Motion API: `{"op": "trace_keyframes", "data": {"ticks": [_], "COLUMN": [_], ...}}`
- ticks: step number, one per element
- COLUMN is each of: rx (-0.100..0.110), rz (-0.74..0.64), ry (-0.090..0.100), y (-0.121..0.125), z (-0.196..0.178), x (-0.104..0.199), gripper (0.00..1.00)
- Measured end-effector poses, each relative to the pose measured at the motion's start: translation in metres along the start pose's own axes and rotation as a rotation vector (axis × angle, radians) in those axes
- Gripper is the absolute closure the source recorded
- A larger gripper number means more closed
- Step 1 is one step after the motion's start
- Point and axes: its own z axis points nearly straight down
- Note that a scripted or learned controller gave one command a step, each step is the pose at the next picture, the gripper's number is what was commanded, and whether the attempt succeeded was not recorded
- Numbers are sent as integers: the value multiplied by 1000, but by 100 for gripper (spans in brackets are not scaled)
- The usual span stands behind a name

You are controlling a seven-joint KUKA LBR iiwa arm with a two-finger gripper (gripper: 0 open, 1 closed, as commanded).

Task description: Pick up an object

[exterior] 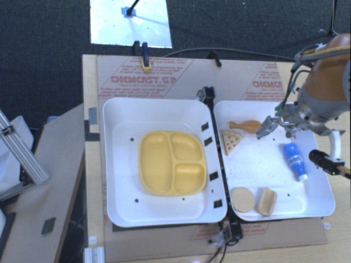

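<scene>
The right bin [323, 199] holds several toy foods. A brown drumstick [245, 126] lies near its far-left side, with a pizza slice [230, 141] just below it. Toward the right lies a blue bottle [294, 160]. A round tan biscuit [243, 199] and a bread slice [266, 201] sit at the front. My gripper [284, 129] hangs open over the far part of this bin, between the drumstick and the bottle, and it holds nothing. One finger [267, 128] points toward the drumstick.
The left bin [118, 147] carries a yellow divided plate [173, 162]. A black divider with clips [215, 163] runs between the bins. The arm's orange band [329, 75] looms at the right edge. A black part of the arm [324, 162] sits beside the bottle.
</scene>
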Motion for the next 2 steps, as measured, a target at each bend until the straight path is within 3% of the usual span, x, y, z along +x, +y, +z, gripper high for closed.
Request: {"op": "trace_keyframes", "data": {"ticks": [2], "rx": [3], "rz": [2], "ry": [1], "y": [-2], "z": [104], "x": [11], "gripper": [0]}}
